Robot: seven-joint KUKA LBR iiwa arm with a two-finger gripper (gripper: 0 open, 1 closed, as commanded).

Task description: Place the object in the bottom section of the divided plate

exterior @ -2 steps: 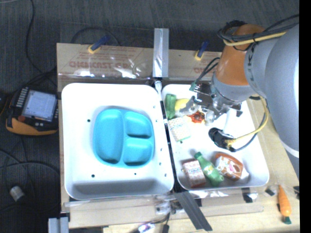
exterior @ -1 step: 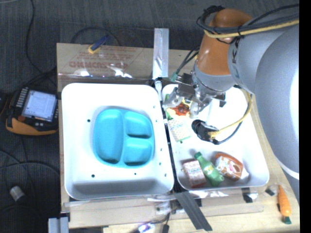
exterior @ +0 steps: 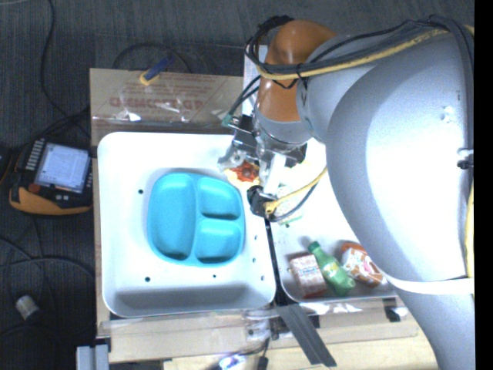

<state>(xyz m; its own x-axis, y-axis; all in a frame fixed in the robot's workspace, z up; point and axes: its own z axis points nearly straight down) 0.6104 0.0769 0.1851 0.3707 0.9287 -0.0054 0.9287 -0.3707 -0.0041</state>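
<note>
Object (exterior: 245,173): small, orange-red, seen under my gripper (exterior: 248,165) at the upper right corner of the left bin (exterior: 123,284), near the wall shared with the right bin (exterior: 286,287). Whether I grasp it or merely hover above it, I cannot tell; my wrist blocks the view.

Plate (exterior: 196,216): blue, divided, three sections, lying flat mid-floor in the left bin. Object is apart from it, just off its upper right corner.

Arm (exterior: 400,145): mine, grey, orange band (exterior: 296,48) above the wrist, entering from the right, covering most of the right bin; cables hang beside the wrist.

Right bin, lower part: green bottle (exterior: 331,268) lying between a brown packet (exterior: 306,274) and an orange-red packet (exterior: 360,265), all close together.

Clear bag (exterior: 166,102): behind the left bin, on brown board.

Handheld screen (exterior: 54,172): on the floor left of the bench, well apart.
</note>
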